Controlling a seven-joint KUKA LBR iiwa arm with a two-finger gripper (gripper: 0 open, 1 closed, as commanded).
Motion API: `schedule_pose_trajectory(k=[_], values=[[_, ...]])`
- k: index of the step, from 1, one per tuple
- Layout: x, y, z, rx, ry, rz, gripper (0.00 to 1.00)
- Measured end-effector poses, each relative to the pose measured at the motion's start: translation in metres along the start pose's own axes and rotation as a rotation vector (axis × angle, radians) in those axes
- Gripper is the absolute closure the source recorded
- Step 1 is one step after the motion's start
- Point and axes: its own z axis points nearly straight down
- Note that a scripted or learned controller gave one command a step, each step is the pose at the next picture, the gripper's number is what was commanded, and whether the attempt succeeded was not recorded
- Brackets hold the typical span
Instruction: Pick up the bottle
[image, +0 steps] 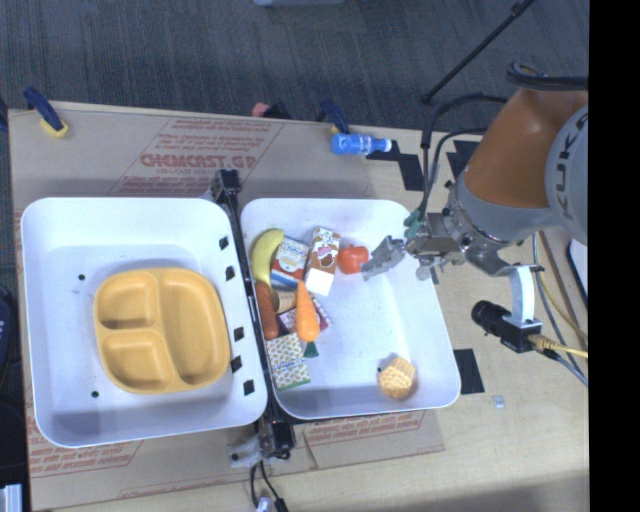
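Two shallow white bins sit side by side on the bench (520, 440). The left bin (50, 400) holds a yellow divided plate (160, 328). The right bin (425, 310) holds a cluster of toy food along its left side: a banana (264, 254), small cartons (322, 248), a carrot (307, 314), a sausage-like piece (266, 310) and a patterned packet (287, 362). A red tomato (351, 259) lies just right of the cartons, and a small corn cob (397, 377) lies apart near the bin's lower right corner.

The arm (520, 150) reaches in over the right bin's right rim, with the gripper (382, 258) low over the bin, just beside the tomato. Its fingers (378, 264) look close together with nothing seen between them, though whether they are fully pressed together I cannot tell from this angle.

The bottle (357, 145), small and blue, lies on its side outside both bins, on the bench beyond the right bin's far rim, well apart from the gripper. A blue clamp (44, 112) grips the bench's far left corner.
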Motion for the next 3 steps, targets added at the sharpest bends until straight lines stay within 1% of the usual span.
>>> schedule_pose_trajectory(k=[1,2,3], values=[[0.0,0.0,-0.01,0.003,0.0,-0.005,1.0],[0.023,-0.054,0.024,0.0,0.0,-0.376,1.0],[0.089,-0.053,0.027,0.001,0.0,-0.314,1.0]])
